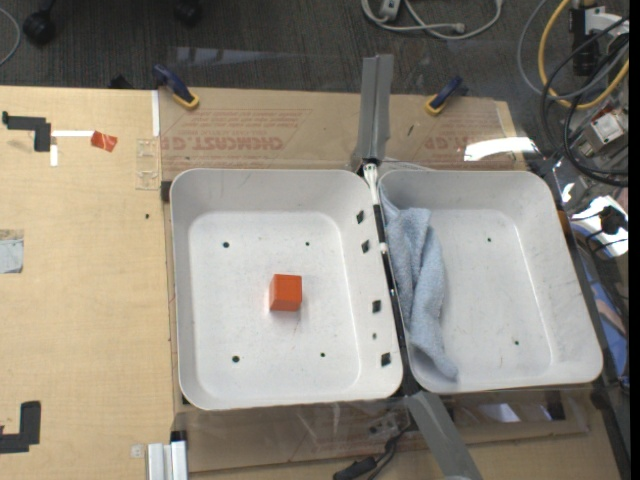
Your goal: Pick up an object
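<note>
orange and small, a block [286, 293] is sitting alone in the left bin [200, 228], a little toward that bin's near edge and roughly midway between its side walls, clear of every wall. it is looking like a squat cube with flat faces and crisp edges, so no long axis is standing out and a grip across either pair of opposite sides is probably working equally well. the bin is looking like smooth, moulded white plastic with rounded corners and a shallow sloping rim, dotted with a few small dark holes in its floor. the right bin [540, 268] is matching it in shape, and a pale blue-grey cloth [420, 288] is lying crumpled along its left wall, soft and folded, running from the far corner down toward the near edge; it is a harder thing to pinch cleanly than the block. the two bins are sitting side by side, touching along a grey divider, on a brown cardboard sheet [260, 128] that is covering the worktop. the state of the jaws is something i cannot tell from this view. since the arm is coming in from the right, i am judging that it is needing to cross over the right bin and the cloth to reach the block.
</note>
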Controlling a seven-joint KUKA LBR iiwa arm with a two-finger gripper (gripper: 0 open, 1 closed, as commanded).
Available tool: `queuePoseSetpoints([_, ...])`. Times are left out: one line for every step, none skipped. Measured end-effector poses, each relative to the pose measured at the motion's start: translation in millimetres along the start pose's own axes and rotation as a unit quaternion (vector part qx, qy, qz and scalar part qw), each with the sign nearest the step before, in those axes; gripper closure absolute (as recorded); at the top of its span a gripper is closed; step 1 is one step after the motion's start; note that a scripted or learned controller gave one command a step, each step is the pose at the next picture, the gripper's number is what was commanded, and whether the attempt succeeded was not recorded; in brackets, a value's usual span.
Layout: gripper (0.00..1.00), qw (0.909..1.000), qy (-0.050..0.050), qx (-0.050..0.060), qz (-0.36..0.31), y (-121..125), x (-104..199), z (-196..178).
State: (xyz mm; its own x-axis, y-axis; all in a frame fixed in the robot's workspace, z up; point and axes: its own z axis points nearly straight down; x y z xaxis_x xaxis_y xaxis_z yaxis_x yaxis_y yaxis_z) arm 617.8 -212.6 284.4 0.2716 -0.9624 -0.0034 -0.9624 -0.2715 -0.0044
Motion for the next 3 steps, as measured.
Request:
queuePoseSetpoints([1.0,0.9953,-0.001,0.0,-0.097,-41,7,50])
queuePoseSetpoints([1.0,0.9951,0.0,0.0,-0.099,-47,-11,29])
queuePoseSetpoints([1.0,0.9671,-0.001,-0.002,-0.254,-42,4,64])
